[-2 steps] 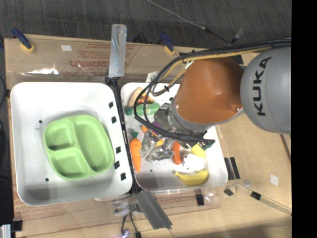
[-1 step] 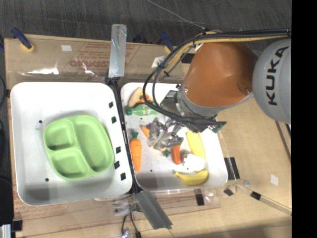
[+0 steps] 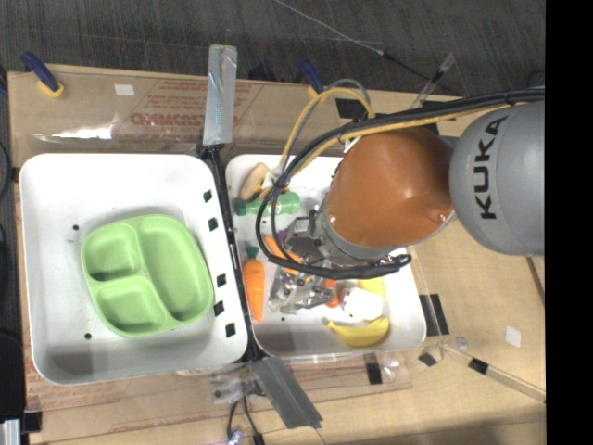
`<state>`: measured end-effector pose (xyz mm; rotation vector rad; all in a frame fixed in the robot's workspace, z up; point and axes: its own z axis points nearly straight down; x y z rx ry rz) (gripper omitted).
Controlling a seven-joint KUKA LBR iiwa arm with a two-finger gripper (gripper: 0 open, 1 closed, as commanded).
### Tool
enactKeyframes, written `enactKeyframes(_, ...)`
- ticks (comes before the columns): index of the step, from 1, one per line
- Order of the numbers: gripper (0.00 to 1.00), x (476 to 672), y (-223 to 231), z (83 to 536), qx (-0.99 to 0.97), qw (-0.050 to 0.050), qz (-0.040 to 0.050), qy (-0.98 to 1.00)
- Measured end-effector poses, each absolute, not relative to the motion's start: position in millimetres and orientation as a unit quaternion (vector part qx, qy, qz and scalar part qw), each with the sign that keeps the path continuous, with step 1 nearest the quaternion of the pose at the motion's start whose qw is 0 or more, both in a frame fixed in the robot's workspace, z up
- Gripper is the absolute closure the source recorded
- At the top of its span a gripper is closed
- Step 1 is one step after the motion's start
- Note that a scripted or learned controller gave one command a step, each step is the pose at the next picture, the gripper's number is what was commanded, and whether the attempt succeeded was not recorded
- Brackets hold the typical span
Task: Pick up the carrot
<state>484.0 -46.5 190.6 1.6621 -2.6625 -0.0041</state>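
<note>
The carrot (image 3: 253,286) is orange and lies lengthwise along the left wall of the right bin (image 3: 306,339). My gripper (image 3: 298,290) hangs low over the middle of that bin, just right of the carrot, under the orange band of the arm. The metal parts of the gripper blur together with the clutter beneath. Nothing orange is seen lifted off the bin floor.
A yellow banana (image 3: 359,330) lies at the right bin's near side. A green bottle-like item (image 3: 269,204) and a pale item (image 3: 254,181) sit at its far end. The left bin (image 3: 56,184) holds a green divided plate (image 3: 146,273). Cables loop above the arm.
</note>
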Motion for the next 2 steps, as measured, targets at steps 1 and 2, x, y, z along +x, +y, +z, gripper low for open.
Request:
enactKeyframes(1, 1.0, 480.8, -27, 270, 0.514, -0.004, 0.0027, -0.858)
enactKeyframes(2, 1.0, 476.7, 42, 256, 0.621, 0.0, -0.0003, -0.784)
